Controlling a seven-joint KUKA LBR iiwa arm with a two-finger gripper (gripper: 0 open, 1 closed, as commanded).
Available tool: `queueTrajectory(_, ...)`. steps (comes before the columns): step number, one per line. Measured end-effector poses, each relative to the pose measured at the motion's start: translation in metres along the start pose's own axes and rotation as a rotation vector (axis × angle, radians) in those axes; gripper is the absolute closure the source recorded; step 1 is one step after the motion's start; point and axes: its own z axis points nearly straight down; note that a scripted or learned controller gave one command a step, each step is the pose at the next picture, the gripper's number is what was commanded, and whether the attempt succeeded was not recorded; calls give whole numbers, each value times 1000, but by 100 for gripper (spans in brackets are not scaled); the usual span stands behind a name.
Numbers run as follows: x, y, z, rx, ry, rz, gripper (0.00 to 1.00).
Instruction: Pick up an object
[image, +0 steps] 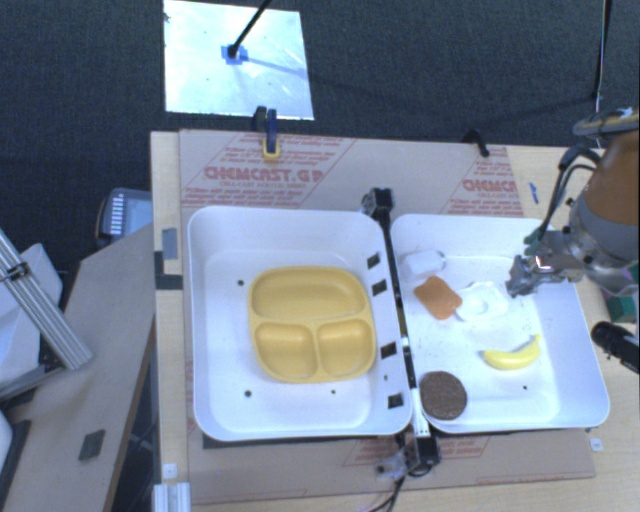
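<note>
The right bin holds an orange bread-like piece, a yellow banana, a round brown cookie, a small white piece near the back left, and a flat white object in the middle. My gripper hangs over the right bin's back right part, just right of the flat white object and above the banana. Nothing shows between its fingers.
The left bin holds a yellow three-compartment tray. A black divider with clips runs between the bins. The arm's grey body stands over the right bin's right rim. Cardboard lies under both bins.
</note>
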Motion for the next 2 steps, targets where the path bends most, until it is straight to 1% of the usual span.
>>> queueTrajectory(1,54,29,9,4,3,-6,100)
queueTrajectory(2,107,47,3,4,3,-5,100)
